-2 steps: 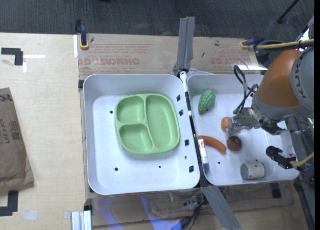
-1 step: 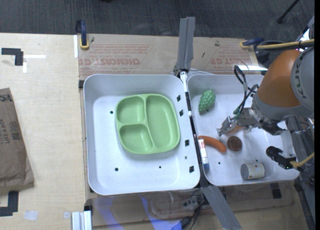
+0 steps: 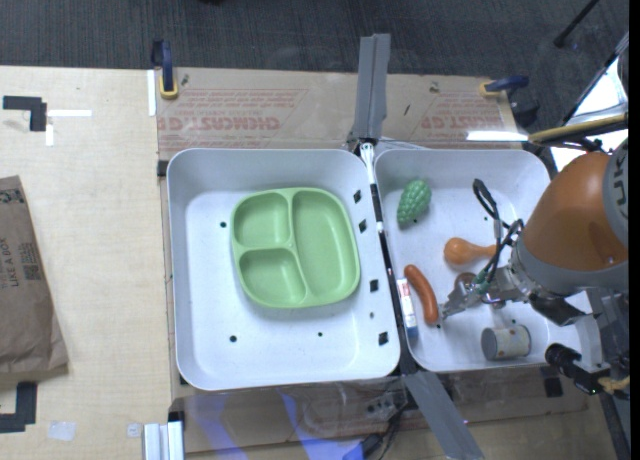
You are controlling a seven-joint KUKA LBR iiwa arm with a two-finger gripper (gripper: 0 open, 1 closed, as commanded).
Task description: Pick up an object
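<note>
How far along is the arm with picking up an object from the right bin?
Done: the arm has reached into the right white bin, and its gripper sits low beside the orange-red sausage-shaped toy. In hand: nothing visibly held. Left: grasping and lifting; the sausage, green bumpy toy, orange pear-shaped toy and grey cylinder all lie in the bin.

Claw (image 3: 460,300) low, arm overhead

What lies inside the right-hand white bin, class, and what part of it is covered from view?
The right bin holds a green knobbly object, an orange object, a red sausage and a grey cylinder. The arm covers the bin's right part, so anything there is hidden.
</note>
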